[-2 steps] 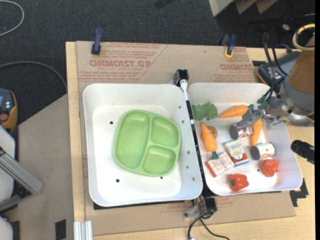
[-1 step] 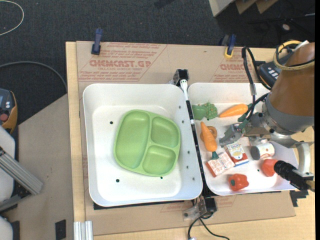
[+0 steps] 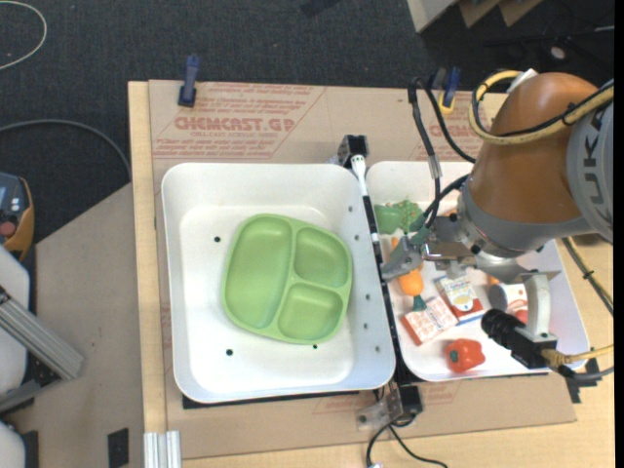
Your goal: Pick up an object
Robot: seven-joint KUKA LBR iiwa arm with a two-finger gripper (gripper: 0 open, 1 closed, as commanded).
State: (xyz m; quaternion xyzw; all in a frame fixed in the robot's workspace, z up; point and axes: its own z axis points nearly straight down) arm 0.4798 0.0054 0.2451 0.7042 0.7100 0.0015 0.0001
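Note:
My gripper (image 3: 403,258) hangs low over the left side of the right bin (image 3: 390,178), close to the wall shared with the left bin. A small orange ball (image 3: 412,283) lies just below and in front of it. A green toy (image 3: 394,214) sits just behind it. Two red and white cartons (image 3: 427,320) (image 3: 459,295) lie to the front right of the ball, and a red pepper (image 3: 465,355) rests near the bin's front edge. Nothing is visibly held.
The left bin (image 3: 185,261) holds a green divided plate (image 3: 287,278). My grey and orange arm (image 3: 531,154) covers the back and right of the right bin. Blue clamps (image 3: 188,79) stand at the board's far edge.

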